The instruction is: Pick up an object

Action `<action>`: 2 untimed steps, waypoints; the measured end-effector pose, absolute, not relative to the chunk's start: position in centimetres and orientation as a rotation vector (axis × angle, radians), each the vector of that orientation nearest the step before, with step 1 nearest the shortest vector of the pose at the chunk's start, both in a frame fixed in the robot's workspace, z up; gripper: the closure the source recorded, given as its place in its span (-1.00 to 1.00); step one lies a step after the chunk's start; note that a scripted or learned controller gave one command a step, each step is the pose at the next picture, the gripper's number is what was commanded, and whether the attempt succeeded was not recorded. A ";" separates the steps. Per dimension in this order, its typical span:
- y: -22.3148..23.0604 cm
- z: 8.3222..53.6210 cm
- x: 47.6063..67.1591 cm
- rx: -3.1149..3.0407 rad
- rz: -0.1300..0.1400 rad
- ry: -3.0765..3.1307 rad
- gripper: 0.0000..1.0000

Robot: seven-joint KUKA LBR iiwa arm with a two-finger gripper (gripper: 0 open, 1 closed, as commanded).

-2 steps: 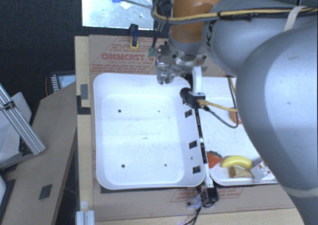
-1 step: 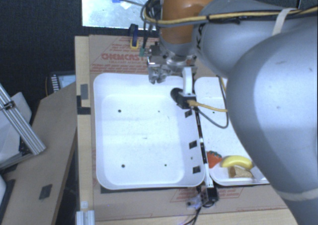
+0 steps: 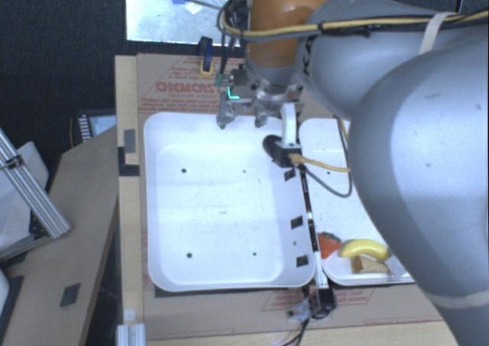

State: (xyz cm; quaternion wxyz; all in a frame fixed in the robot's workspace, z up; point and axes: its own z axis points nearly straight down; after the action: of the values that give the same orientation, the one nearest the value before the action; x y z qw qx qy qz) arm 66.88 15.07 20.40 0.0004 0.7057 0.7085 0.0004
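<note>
Robot lab: cardboard-topped bench, aluminium framing, taped cables, dark backdrop.

The arm has a smooth grey shell with a soft sheen, and the orange band above the wrist is glossier still. The end effector looks like dull bare metal. The left bin and the right bin look like smooth white plastic, faintly shiny. Beneath them lies matt brown cardboard with red print. The table has a flat, matt tan surface. The banana looks smooth and slightly glossy.
</note>
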 end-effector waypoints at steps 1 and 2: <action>11.3 9.3 66.7 2.226 -0.011 2.222 -1.00; 12.4 16.7 64.7 2.215 0.008 2.224 -1.00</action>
State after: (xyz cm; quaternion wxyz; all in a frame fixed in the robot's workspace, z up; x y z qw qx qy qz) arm 64.71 12.43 16.72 0.0011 0.7057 0.7085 0.0025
